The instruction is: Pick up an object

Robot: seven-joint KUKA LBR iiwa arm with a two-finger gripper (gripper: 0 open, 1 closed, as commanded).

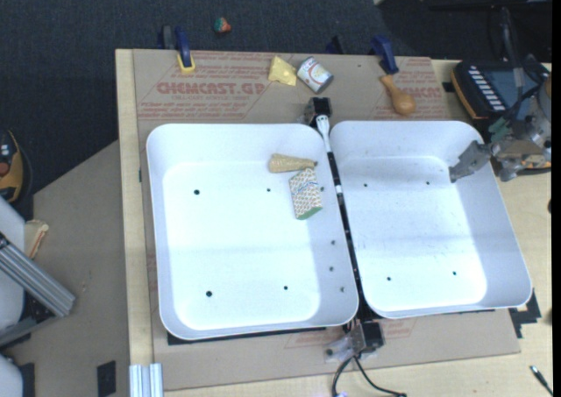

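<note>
Two objects lie in the left bin [228, 299] near its far right corner. One is a tan, cone-shaped piece [291, 163] lying on its side. Just in front of it rests a small patterned green-and-white packet [305, 193]. My gripper [465, 166] reaches in from the right over the far right rim of the right bin [421, 290], well away from both objects, and nothing is visibly in it.
On the bench behind the bins lie a yellow piece [282, 72], a small white can [314, 74] and a brown wooden object [399, 95]. Blue clamps [183, 46] stand at the back edge. A black-handled tool [321, 115] lies between the bins.
</note>
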